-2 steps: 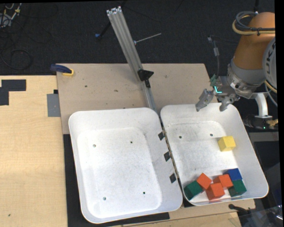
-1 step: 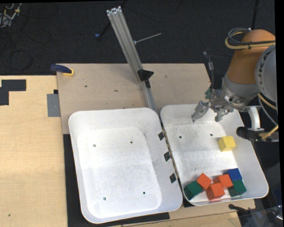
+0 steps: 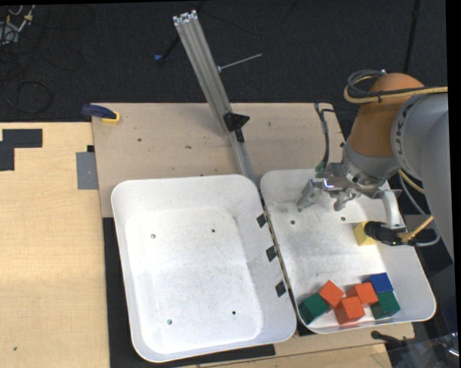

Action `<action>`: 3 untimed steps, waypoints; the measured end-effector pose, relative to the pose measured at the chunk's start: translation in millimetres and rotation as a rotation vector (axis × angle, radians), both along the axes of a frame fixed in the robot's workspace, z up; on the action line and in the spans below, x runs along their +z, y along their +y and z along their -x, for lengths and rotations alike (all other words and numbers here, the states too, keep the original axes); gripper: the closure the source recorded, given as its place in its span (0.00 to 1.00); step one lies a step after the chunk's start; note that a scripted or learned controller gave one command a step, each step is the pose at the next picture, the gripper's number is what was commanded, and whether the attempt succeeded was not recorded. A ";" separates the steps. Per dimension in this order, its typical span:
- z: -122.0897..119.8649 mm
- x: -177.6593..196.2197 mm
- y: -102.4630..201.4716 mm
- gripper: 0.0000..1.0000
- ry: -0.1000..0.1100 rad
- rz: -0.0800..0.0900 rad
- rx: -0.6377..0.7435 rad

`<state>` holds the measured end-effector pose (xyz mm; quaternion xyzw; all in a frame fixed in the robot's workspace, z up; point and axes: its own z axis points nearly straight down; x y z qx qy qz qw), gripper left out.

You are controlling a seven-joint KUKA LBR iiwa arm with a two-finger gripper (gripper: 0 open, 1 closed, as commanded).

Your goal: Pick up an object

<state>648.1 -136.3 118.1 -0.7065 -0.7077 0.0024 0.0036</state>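
Note:
My gripper (image 3: 319,203) hangs over the far part of the right bin (image 3: 317,252), fingers spread open with nothing between them. A yellow block (image 3: 363,234) lies to its right, near the bin's right wall. At the bin's near end sits a cluster of blocks: three orange ones (image 3: 332,293) (image 3: 350,309) (image 3: 366,293), a blue one (image 3: 380,281) and two green ones (image 3: 315,307) (image 3: 386,307). The gripper is well apart from that cluster and touches none of the blocks.
The left bin (image 3: 188,264) lies beside the right one, with black clips (image 3: 269,253) along the shared edge. A slanted aluminium rail (image 3: 208,74) rises behind the bins. A blue and yellow clamp (image 3: 100,112) sits at the bench's far left corner.

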 end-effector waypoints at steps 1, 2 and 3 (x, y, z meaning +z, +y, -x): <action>0.2 -28.7 1.0 0.00 -0.004 0.002 -0.001; 0.0 -17.6 0.4 1.00 -0.005 0.001 -0.002; -5.8 28.5 -5.7 1.00 -0.012 0.002 -0.002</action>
